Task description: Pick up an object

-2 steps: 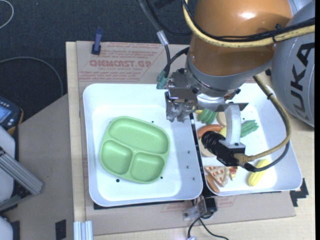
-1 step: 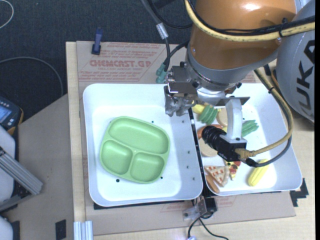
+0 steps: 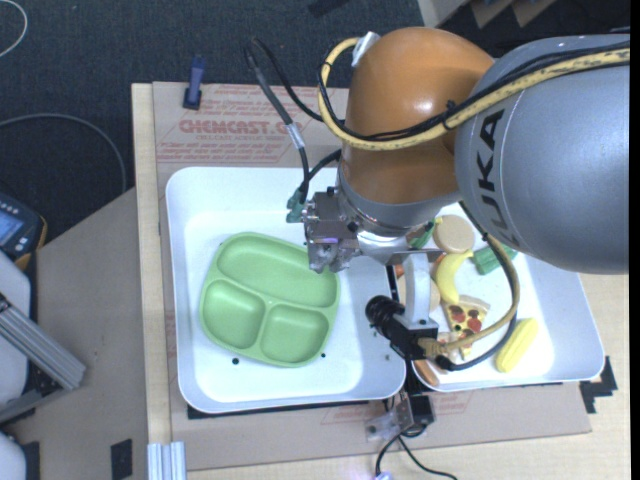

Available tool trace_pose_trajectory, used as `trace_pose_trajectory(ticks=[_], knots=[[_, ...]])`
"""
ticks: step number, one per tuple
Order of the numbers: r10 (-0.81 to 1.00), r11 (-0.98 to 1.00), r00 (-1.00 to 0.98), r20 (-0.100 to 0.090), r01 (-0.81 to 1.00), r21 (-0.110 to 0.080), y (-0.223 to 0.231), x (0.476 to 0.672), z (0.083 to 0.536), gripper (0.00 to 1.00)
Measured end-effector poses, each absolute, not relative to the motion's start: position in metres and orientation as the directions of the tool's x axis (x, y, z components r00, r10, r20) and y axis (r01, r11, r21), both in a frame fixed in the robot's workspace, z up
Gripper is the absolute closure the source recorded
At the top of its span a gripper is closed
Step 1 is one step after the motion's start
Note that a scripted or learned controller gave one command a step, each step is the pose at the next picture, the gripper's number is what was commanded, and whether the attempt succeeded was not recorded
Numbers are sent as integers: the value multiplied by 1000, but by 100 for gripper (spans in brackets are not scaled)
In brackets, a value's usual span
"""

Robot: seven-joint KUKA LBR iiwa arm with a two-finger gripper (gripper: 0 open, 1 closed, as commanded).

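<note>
A green divided plate (image 3: 268,303) lies in the left bin (image 3: 190,268). My gripper (image 3: 325,253) hangs over the plate's upper right rim, under the orange wrist band. The right bin (image 3: 570,338) holds toy food: a yellow banana (image 3: 449,279), a pizza slice (image 3: 464,320), a yellow corn cob (image 3: 516,344), a tan round piece (image 3: 456,234) and a green piece (image 3: 488,261). Much of the right bin is hidden behind the arm.
The grey arm (image 3: 560,148) spans the upper right of the view, with cables looping down over the wall between the two bins. Cardboard lies under the bins. A blue clip (image 3: 193,84) sits at the cardboard's far left corner.
</note>
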State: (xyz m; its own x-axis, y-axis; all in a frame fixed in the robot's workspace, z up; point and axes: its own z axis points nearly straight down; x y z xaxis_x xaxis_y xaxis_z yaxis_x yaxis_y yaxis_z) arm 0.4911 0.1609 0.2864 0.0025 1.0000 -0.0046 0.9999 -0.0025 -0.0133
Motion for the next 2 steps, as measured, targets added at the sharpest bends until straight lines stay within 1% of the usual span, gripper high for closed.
trace_pose_trajectory(ticks=[1,2], knots=[[1000,8,-8,3,1000,1,229,478,307,100],[1000,1,-1,8,1000,21,223,527,477,100]])
